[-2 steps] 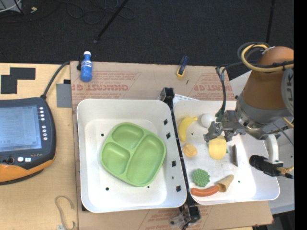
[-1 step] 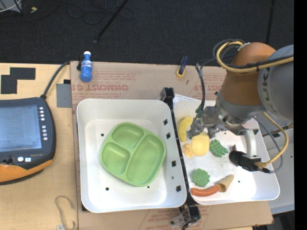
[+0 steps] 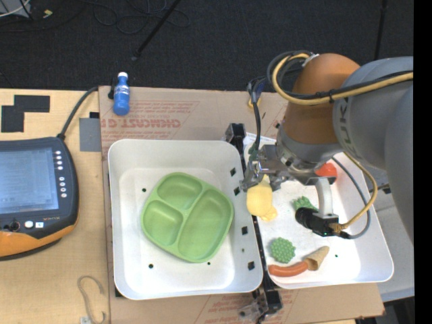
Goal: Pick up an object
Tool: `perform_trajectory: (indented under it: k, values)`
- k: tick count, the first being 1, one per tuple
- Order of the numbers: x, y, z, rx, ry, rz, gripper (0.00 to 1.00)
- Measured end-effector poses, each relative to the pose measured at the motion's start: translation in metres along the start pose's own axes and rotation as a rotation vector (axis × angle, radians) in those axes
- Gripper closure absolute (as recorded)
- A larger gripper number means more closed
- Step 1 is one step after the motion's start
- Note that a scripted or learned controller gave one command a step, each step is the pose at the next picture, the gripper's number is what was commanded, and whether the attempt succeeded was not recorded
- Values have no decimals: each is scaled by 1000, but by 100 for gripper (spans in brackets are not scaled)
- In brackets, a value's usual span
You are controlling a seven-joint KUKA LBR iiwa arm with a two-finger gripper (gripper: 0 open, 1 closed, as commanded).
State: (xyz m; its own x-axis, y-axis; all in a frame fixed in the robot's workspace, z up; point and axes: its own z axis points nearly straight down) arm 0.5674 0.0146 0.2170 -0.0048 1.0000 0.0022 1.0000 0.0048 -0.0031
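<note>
My gripper (image 3: 263, 181) hangs over the left edge of the right bin (image 3: 378, 262), under the grey arm with its orange band. A yellow lumpy toy (image 3: 261, 203) sits directly beneath the fingers, its top between them, overlapping the rims where the two bins meet. The gripper looks shut on it. Lying in the right bin are a green broccoli toy (image 3: 282, 250), a second green piece (image 3: 303, 202), a red sausage (image 3: 289, 270), a tan cone (image 3: 318, 254) and a red piece (image 3: 327, 169) partly hidden by the arm.
The left bin (image 3: 128, 262) holds a green divided plate (image 3: 187, 216). A blue bottle (image 3: 121, 94) stands on the cardboard behind it. A teach pendant (image 3: 30, 187) lies at far left. A black cable end (image 3: 316, 221) dangles over the right bin.
</note>
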Motion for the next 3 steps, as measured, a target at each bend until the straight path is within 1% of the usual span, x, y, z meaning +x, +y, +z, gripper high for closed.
perform_trajectory:
  k: [1, 2, 3]
  values:
    - [49, 20, 4, 0, -1, 0, 100]
    - [77, 51, -10, -2, -1, 2, 100]
    - [87, 54, 0, 1, -3, 4, 100]
